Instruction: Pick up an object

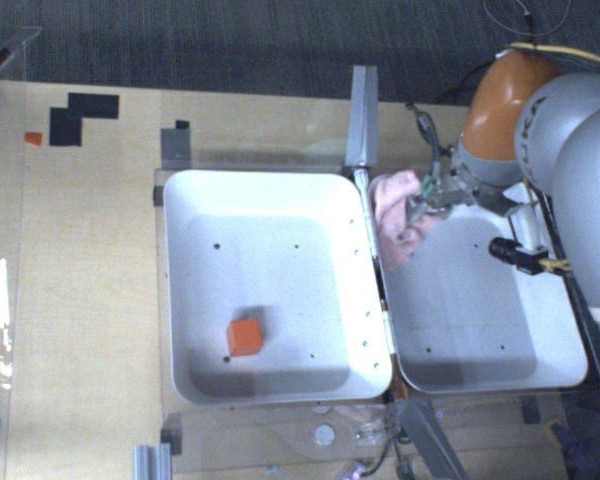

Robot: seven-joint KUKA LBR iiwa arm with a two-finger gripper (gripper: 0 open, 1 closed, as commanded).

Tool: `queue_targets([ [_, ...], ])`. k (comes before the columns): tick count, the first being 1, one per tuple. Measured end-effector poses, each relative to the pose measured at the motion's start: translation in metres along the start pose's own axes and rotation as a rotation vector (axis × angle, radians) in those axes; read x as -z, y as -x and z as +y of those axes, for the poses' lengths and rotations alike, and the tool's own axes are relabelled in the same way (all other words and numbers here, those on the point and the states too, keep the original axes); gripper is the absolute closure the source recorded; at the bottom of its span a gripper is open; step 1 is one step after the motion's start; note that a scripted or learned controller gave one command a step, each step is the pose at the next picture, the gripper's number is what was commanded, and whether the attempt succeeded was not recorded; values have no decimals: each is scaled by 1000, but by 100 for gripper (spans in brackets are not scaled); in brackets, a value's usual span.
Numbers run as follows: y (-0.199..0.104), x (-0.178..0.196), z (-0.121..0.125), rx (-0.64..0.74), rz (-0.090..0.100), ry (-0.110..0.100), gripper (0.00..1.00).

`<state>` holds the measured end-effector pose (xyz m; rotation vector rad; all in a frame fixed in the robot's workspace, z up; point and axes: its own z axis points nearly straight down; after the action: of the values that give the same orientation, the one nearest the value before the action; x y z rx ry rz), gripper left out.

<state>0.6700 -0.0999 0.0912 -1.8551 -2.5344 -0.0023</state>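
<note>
Pink cloth (397, 218), apparently touching lowered tool (427, 200).

The arm (570, 148) runs off the right edge and covers the right bin's (480, 368) far corner, while the pink cloth (395, 218) hides that bin's near-left rim.

bench (80, 298) | wood | bears: left bin (195, 203), right bin (500, 368)

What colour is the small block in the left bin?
The block is orange; the camera view shows it on the white floor of the left bin.
</note>
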Motion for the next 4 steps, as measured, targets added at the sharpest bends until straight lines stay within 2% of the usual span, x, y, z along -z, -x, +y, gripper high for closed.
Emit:
queue_targets([
  [1,11,153,-2,-41,-7,11,0],
  [2,-11,11,-15,75,-4,6,0],
  [3,-12,24,-12,77,-7,13,100],
  [4,-12,75,4,16,-5,7,100],
])
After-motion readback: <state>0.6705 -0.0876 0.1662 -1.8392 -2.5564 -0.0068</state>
